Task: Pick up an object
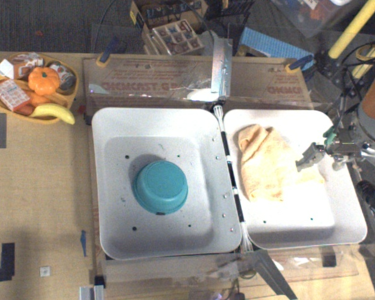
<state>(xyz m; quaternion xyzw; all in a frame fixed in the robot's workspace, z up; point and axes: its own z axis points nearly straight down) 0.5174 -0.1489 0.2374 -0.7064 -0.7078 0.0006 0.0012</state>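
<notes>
Bins sit side by side on the table, and nothing has been lifted yet: the task looks to be at the approach step. Toward the near edge of the left bin [112,136], the teal bowl [161,186] rests upside down on the floor of the bin, a little nearer than centre and well apart from the arm. In the right bin [344,230], a crumpled tan cloth [262,161] lies against the left wall, stretching from mid-floor to the far-left corner. The gripper [307,158] hangs over that bin's right half, just beside the cloth's right edge, with nothing between its fingers; whether they are spread or closed I cannot tell at this slant. The cloth seems the likely target, being closest. The next move calls for shifting left over a raised fold of the cloth, then descending with fingers parted to pinch it. At the table's far-left corner a dish of toy food [31,92] stands, with a banana on its near rim.
</notes>
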